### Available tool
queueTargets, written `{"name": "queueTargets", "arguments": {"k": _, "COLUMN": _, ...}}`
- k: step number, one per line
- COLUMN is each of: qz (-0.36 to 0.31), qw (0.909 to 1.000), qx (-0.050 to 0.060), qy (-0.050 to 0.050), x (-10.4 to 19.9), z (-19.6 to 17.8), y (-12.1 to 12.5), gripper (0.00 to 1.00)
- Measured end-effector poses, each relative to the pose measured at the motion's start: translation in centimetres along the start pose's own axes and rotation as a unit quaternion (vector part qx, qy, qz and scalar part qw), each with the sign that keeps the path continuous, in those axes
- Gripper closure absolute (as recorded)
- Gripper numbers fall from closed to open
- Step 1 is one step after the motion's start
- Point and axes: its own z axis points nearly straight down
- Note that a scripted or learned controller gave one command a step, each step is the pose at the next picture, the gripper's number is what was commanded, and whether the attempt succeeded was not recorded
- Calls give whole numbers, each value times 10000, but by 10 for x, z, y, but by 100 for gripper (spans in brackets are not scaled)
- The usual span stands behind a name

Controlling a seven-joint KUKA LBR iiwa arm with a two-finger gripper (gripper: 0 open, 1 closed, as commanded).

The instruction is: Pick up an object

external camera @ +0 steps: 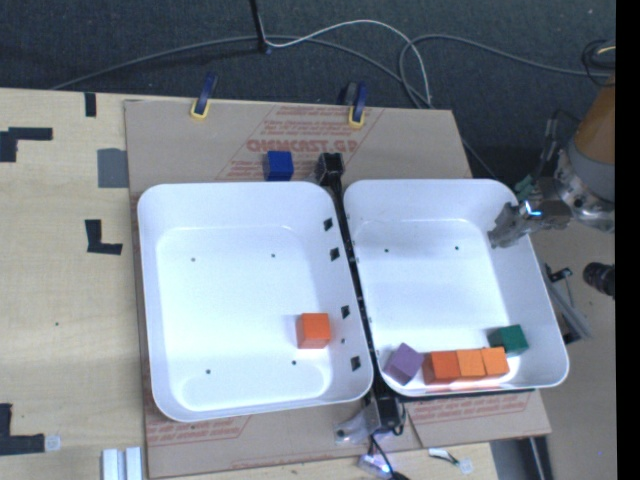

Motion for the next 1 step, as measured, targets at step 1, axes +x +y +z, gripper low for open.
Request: {"name": "queueTargets", "arguments": {"k": 1, "qz": -17, "qw": 10000, "qx": 18, "qy": 10, "x": 55, "z": -4, "y": 1, "gripper": 100}}
